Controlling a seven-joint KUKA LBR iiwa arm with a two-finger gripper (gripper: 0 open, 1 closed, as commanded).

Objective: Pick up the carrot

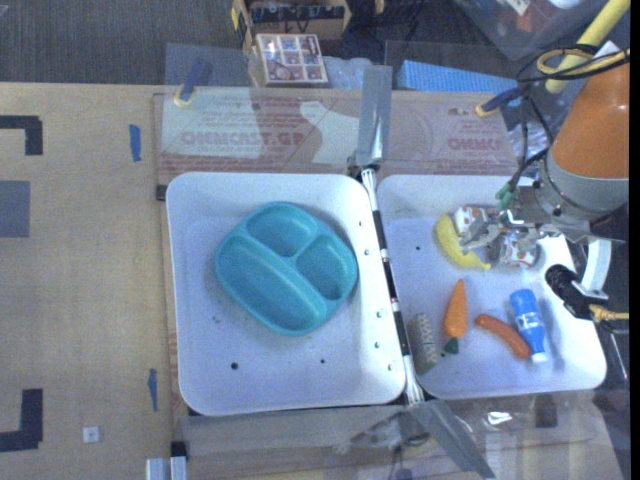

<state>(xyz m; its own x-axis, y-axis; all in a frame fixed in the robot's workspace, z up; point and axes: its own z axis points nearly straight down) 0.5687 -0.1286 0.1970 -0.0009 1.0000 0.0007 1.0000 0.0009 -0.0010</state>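
Across the bench (80, 268), from largest to smallest:

Bearing two shallow white bins side by side, touching along a central seam. Left bin (200, 368) carrying a teal divided plate (287, 266), sitting slightly toward its far half, three compartments facing up. Right bin (580, 368) carrying the smaller items.

Reaching in over the far right corner of the right bin: grey arm with orange band (595, 118), wrist pointing down. Gripper (497, 236) hanging low over the bin's far half, just beside a yellow banana (452, 243) lying toward the far left corner. Finger state: cannot tell, metal parts blurring together against the bin floor.

Lying near the middle of the right bin, toward its near edge: carrot (456, 311), orange body running far to near, green tip pointing at the near edge. Sitting apart from the gripper, nothing touching it.

Lying just right of the carrot, slanting toward the near right corner: a thin orange-red sausage-like item (502, 335). Touching or nearly touching it on the right: a blue and white bottle (528, 323), lying on its side.

Resting against the left wall of the right bin, near the carrot tip: a small grey cylinder-like item (424, 340), identity unclear.
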